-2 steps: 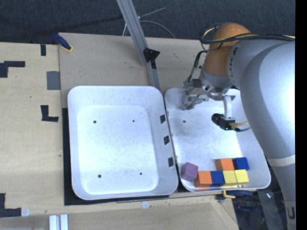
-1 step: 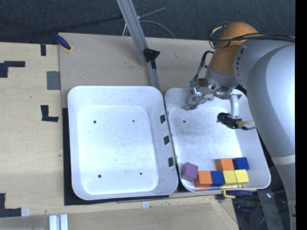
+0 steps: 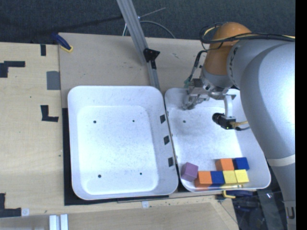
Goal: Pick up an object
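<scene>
I see two white bins side by side on the bench (image 3: 29, 128), the left bin (image 3: 76, 99) beside the right bin (image 3: 263, 174), over a black mat (image 3: 65, 176). A grey metal pole (image 3: 132, 20) slants down to the seam between them. A blue-and-yellow clamp (image 3: 62, 41) sits at the bench's far left corner. Black tape marks (image 3: 47, 113) and a grey patch (image 3: 53, 79) dot the wood.

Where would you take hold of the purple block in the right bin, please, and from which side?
Probably from straight above, closing on the purple block across two opposite side faces. It lies a little apart from the row of blocks, nearest the orange block, close to the right bin's left wall and turned askew. The fingers should match that turn, so one drops into the gap beside the orange block.
</scene>
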You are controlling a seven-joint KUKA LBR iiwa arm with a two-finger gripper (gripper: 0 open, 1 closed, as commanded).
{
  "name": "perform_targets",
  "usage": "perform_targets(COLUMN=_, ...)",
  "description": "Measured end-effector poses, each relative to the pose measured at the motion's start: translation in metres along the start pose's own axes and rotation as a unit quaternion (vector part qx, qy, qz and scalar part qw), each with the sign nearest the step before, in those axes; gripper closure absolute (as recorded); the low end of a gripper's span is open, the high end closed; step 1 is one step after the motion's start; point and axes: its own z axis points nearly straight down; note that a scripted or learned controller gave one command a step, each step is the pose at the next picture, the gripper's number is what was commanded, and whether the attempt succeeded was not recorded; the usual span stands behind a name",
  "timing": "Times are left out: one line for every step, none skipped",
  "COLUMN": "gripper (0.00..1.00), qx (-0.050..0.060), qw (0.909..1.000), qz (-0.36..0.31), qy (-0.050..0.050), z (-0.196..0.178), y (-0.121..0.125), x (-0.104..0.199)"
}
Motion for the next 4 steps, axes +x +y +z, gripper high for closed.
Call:
perform_targets(gripper=1.00, qx=-0.012, qw=0.9999, qz=-0.004, qy=0.006, z=-0.107, y=-0.053, x=0.053)
perform_targets(gripper=1.00, qx=-0.010, qw=0.9999, qz=-0.001, qy=0.005, z=-0.101, y=-0.054, x=0.007)
perform_targets(gripper=1.00, qx=-0.009, qw=0.9999, qz=-0.003, qy=0.006, z=-0.101, y=-0.055, x=0.021)
perform_targets(gripper=1.00, qx=-0.009, qw=0.9999, qz=-0.004, qy=0.006, z=-0.101, y=-0.066, x=0.061)
